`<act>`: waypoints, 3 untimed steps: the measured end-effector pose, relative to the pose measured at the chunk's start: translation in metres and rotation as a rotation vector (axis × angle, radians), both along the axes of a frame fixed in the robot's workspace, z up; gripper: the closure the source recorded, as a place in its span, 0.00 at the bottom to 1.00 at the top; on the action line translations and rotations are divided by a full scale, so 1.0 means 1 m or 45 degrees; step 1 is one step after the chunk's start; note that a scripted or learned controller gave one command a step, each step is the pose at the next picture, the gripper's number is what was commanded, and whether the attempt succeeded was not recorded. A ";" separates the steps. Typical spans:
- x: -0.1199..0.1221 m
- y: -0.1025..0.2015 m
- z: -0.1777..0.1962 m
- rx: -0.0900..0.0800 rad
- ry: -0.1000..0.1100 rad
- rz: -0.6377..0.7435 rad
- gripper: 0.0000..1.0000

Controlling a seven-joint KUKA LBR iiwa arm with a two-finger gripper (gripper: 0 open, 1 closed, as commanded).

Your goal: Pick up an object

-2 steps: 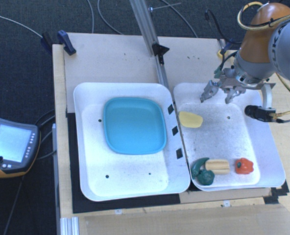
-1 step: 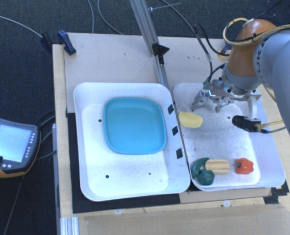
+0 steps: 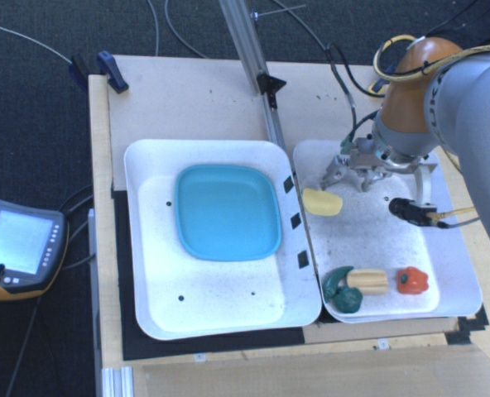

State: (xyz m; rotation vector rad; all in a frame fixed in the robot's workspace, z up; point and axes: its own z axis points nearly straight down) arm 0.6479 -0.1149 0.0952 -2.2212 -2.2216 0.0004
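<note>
While a teal plate is sitting in the left bin, a yellow piece is lying by the right bin's left wall. Green, tan and red pieces are lined along its near edge. Gripper is being hovered just above-right of the yellow piece; grip state cannot be told.

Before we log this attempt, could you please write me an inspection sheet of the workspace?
Surface: bench bears left bin and right bin, side by side.
Job's things: yellow piece, green piece, tan block, red piece, all in right bin.
Clutter: blue plate in left bin.
Grippers: gripper low over right bin, beside yellow piece; nothing seen between fingers.
Cables: several on dark floor.
Surroundings: handheld pendant at left.
</note>
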 end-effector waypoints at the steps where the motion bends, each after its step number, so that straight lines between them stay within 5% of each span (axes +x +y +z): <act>1: 0.001 0.000 0.012 0.000 -0.003 0.000 1.00; 3: 0.015 -0.001 0.117 -0.001 -0.008 0.001 1.00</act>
